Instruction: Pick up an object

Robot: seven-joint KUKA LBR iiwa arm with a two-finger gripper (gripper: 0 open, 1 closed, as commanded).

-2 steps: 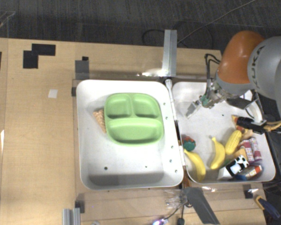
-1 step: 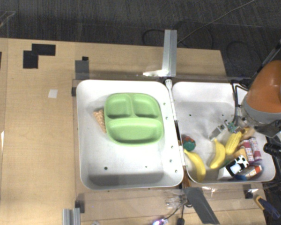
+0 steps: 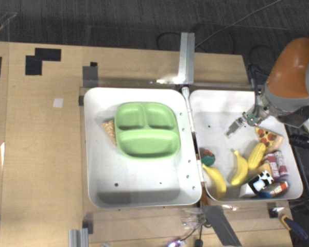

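Pick not yet made. The gripper hangs over bare floor in the upper part of the right bin, fingers spread apart with nothing between them.

All candidate objects lie lower in that bin, apart from the fingers: two bananas, a corn cob, a pizza slice, a small red-and-green toy, and a heap of packets at the lower right corner.

The left bin holds a green divided plate with a cracker tucked under its left edge.

Remaining, by my judgement: move over one item, descend, close, lift. The corn cob and pizza slice look nearest.
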